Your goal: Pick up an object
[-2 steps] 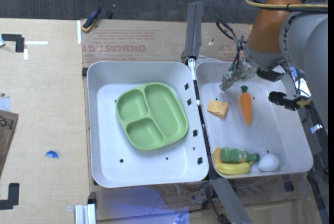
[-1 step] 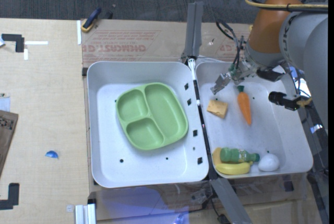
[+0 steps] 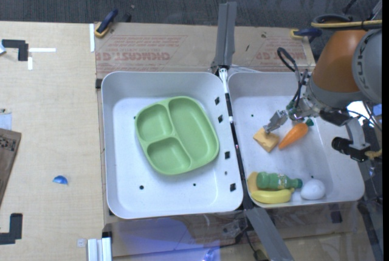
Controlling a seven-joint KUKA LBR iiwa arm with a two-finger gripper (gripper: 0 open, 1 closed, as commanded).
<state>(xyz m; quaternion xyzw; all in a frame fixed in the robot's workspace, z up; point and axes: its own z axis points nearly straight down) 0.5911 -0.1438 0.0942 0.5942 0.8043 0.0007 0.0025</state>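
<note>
Camera view: green plate (image 3: 176, 134) lies in the left bin (image 3: 118, 150). In the right bin (image 3: 340, 193), my gripper (image 3: 276, 122) reaches the cheese (image 3: 265, 140), the carrot (image 3: 293, 134) beside it. How wide my grip stands, I cannot tell.

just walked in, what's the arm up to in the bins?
The KUKA arm reaches into the right bin, its gripper low over the yellow wedge-shaped block, beside the orange carrot. Nothing is visibly held between its fingers. A green bottle, a banana and a white egg-like object lie along the bin's near edge. The left bin holds a green divided plate, untouched.
</note>
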